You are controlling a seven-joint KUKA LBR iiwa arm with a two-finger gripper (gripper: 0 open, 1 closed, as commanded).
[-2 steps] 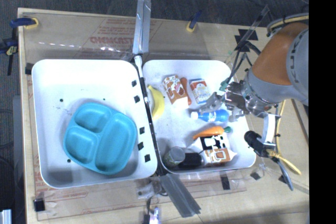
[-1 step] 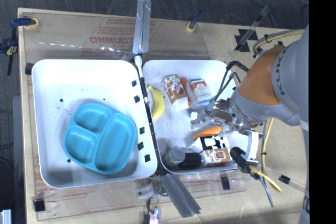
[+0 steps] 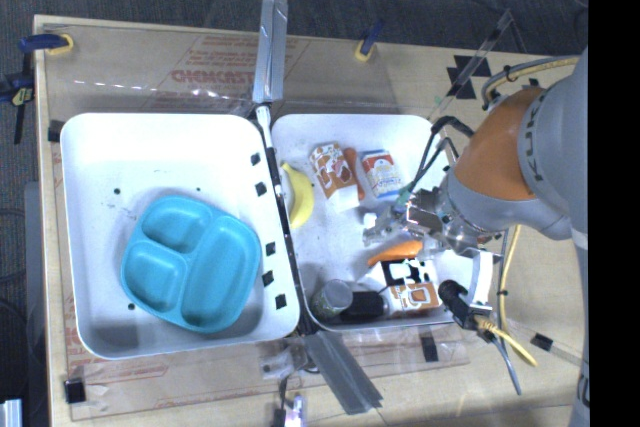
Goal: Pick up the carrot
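Gripper [image 3: 388, 227]: low in the right bin [image 3: 340, 130], jaw state cannot be told | Carrot [image 3: 395, 251]: orange, lying just below the jaws, apparently touching them | Small cartons [image 3: 355, 171]: above the jaws | Blue tray [image 3: 190, 260]: far left of the jaws, in the left bin [image 3: 150, 130]

Carrot [image 3: 397, 252] partly under the gripper [image 3: 392, 227]; arm [image 3: 520, 160] edge-cropped.
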